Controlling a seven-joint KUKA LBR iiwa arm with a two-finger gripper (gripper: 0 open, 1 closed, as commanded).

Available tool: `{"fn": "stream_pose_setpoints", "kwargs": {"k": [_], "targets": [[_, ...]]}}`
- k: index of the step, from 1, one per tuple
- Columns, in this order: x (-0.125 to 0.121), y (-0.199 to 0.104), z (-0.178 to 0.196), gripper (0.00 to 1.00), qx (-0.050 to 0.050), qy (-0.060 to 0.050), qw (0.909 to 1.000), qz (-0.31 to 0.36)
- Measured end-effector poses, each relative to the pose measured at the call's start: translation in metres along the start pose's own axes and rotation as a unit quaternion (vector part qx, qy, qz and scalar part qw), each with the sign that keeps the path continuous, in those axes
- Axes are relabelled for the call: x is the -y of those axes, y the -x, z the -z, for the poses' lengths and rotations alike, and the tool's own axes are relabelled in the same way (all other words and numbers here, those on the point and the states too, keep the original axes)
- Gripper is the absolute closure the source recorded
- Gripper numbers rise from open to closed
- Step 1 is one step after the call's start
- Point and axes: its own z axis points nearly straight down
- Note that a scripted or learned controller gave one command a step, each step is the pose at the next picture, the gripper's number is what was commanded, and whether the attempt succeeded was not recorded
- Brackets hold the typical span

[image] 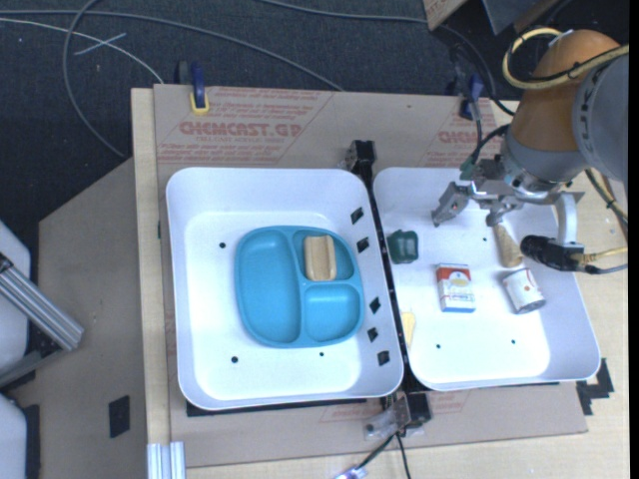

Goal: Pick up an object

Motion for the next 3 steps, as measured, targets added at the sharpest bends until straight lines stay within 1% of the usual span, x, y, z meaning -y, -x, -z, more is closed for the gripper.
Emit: {"fn": "stream_pose_setpoints", "kwargs": {"k": [1, 2, 3], "targets": [[0.001, -0.001, -0.053, 0.00, 0.000, -0.001, 1.0000, 0.000], [-0.001, -0.001, -0.038, 1.00, 0.000, 0.003, 1.0000, 0.000], [-0.002, -0.001, 0.027, 1.00, 0.001, 0.006, 1.0000, 0.000]]}}
